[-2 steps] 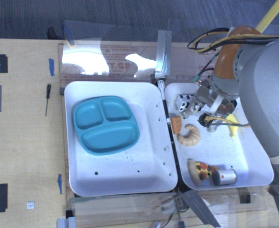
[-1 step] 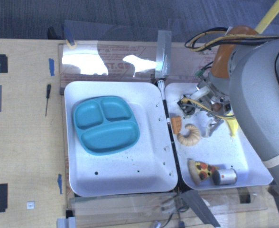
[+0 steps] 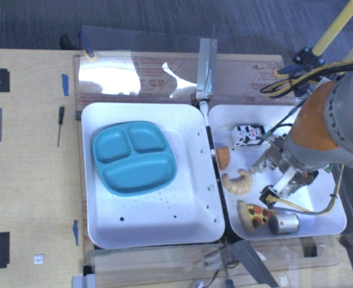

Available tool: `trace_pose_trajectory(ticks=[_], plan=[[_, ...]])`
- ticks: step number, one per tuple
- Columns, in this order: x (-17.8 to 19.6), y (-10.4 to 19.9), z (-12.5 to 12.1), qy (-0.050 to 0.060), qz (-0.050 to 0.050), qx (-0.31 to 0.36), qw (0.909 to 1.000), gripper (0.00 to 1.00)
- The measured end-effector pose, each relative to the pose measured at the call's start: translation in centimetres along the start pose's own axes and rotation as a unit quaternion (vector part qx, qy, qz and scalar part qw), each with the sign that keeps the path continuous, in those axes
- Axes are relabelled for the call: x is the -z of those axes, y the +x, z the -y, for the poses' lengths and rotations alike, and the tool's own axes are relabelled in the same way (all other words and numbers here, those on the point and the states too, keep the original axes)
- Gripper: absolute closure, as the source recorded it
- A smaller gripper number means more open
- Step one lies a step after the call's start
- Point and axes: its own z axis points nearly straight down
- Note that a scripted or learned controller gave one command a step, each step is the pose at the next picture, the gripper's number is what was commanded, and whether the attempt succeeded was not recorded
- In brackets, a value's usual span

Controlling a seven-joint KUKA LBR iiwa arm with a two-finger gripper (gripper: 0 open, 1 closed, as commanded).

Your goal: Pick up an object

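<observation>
Wooden bench top holds two white bins, and in the left bin (image 3: pixel 182 215) I see a blue plate (image 3: pixel 134 158). My gripper (image 3: pixel 274 161) hangs over the middle of the right bin (image 3: pixel 313 219), and I cannot tell if it is spread or pressed together. Around it lie a croissant (image 3: pixel 238 182) at 9 o'clock, a black-and-white toy (image 3: pixel 248 134) at 11 o'clock and a silver can (image 3: pixel 283 222) at 6 o'clock.

- Arm (image 3: pixel 352 110): broad, rounded grey casing.
- Orange band (image 3: pixel 314 123): smooth, glossy ring above the wrist.
- Wrist (image 3: pixel 301 155): darker grey collar.
- Gripper (image 3: pixel 270 161): grey metal parts with silvery edges.
- Cables (image 3: pixel 284 80): black and yellow strands, bundled at the far right.
</observation>
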Motion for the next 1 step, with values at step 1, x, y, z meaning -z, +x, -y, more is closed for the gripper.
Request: trace_pose_trajectory(ticks=[1], plan=[[0.38,7.57,-6.61,0.023,0.015,-0.069,0.9972,0.0]])
